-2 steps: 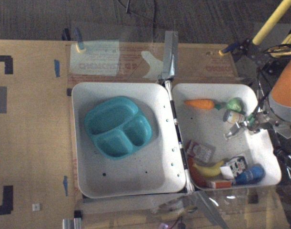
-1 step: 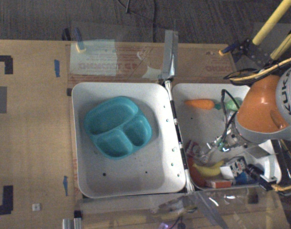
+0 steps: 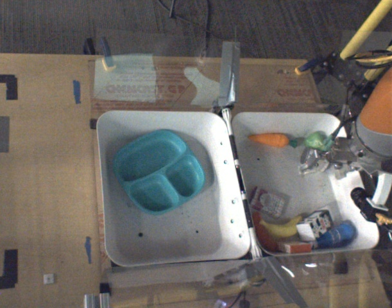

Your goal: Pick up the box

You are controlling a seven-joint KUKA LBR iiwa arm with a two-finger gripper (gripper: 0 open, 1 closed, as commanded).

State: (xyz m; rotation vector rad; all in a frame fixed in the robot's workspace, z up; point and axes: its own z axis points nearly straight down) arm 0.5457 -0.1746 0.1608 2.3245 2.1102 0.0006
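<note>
Both white bins (image 3: 112,191) look like smooth, faintly glossy plastic on a matt brown cardboard-like bench top (image 3: 42,172), the teal divided plate (image 3: 158,170) in the left one smooth plastic, and the gripper (image 3: 314,160) right of it shiny bare metal.

Worktop (image 3: 42,172) carries two white bins side by side; left bin (image 3: 119,236) has a teal divided plate (image 3: 158,170) lying in its upper-middle part. Right bin (image 3: 279,172) has an orange carrot (image 3: 269,140) w/ green top (image 3: 317,140) near the far wall, a small box (image 3: 269,203) near the divider, plus a banana (image 3: 280,227), a carton (image 3: 317,223) and a blue item (image 3: 337,234) along the near wall. Arm comes in from the right w/ pincer (image 3: 313,161) low over the right bin, just below the carrot's green top and well apart from the box.
</note>
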